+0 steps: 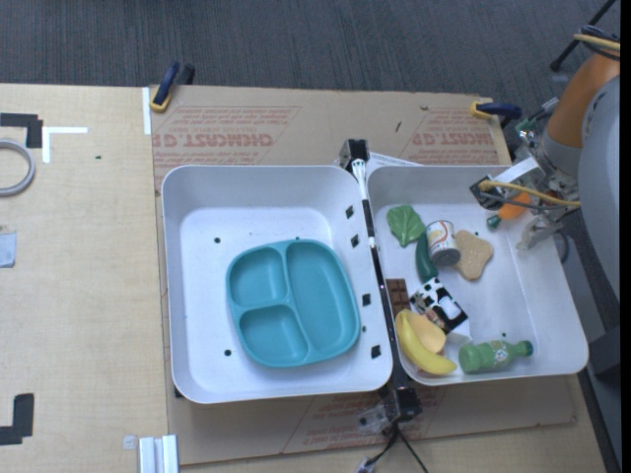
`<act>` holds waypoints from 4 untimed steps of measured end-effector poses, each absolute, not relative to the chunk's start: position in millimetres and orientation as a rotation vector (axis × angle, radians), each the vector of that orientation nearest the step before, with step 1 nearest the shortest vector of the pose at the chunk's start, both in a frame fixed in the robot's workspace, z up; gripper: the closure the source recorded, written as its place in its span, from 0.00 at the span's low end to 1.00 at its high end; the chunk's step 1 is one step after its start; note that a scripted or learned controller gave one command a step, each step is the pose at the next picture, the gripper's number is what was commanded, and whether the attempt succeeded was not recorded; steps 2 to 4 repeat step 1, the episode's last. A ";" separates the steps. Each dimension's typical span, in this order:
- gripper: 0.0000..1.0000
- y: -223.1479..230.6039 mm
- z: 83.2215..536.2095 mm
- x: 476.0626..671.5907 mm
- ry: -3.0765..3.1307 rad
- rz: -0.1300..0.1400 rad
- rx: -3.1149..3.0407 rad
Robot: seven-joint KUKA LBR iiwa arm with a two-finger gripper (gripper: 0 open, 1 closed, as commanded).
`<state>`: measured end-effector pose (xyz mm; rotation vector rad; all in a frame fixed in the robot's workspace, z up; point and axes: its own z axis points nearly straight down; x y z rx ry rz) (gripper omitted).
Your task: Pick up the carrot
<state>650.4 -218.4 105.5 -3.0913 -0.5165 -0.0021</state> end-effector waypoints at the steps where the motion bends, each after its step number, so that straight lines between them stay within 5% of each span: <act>1: 1.00 -213.7 115.4 651.9 -0.523 -0.002 -3.079; 4: 1.00 -213.7 115.4 651.9 -0.523 -0.002 -3.079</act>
